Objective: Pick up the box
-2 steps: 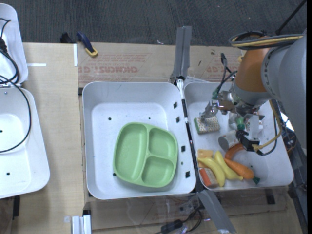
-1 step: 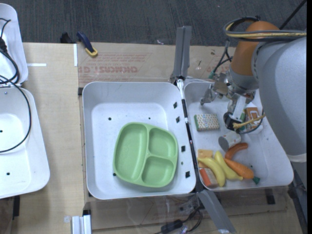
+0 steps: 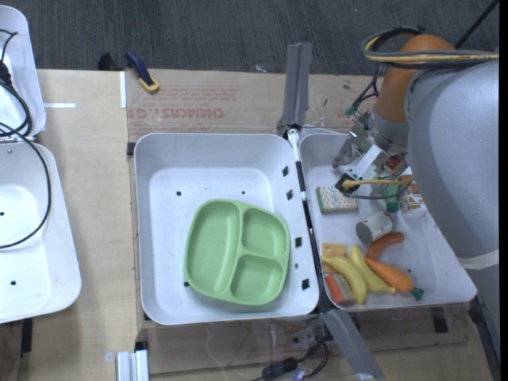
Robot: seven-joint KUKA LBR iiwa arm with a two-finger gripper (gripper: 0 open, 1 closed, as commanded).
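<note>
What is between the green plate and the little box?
In the camera view, the two bins' white walls stand between the green divided plate, in the left bin, and the small patterned box, in the right bin.

High fixed camera slants down on both bins (image 3: 151, 213).

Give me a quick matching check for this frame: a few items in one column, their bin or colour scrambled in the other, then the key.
Things:
1. plate
2. box
3. banana
4. carrot

Descriptions:
A. yellow, in the right bin's near part
B. green, three compartments, left bin
C. orange with a green tip, beside the banana
D. pale, patterned, near the right bin's left wall

Pairs: 1-B, 2-D, 3-A, 4-C
</note>
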